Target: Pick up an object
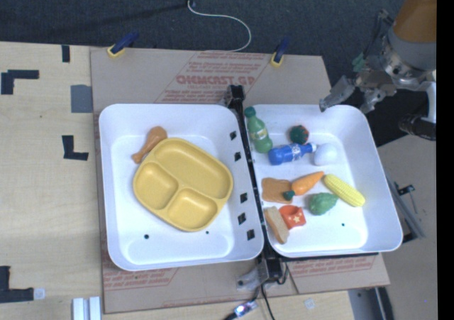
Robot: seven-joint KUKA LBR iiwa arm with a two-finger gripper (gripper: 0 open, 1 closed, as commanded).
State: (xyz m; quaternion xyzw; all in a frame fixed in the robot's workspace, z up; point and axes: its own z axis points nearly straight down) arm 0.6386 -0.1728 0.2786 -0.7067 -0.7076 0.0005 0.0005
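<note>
The right bin [376,169] holds several toy foods: a green bottle [259,134], a blue bottle [289,153], a dark round fruit [299,133], a white lump [327,152], a carrot [308,182], a corn cob [344,190], a green vegetable [322,203], a brown piece [276,189], a red box [293,217] and a bread slice [275,227]. My gripper [349,103] hangs over that bin's far rim, above and to the right of the white lump. Its fingers stand apart, open, with nothing between them.
The left bin [113,169] carries a yellow divided plate [183,184] and a toy drumstick [149,144] at the plate's far left. A black divider [245,169] runs between the bins. A white cable [220,17] lies beyond the cardboard.
</note>
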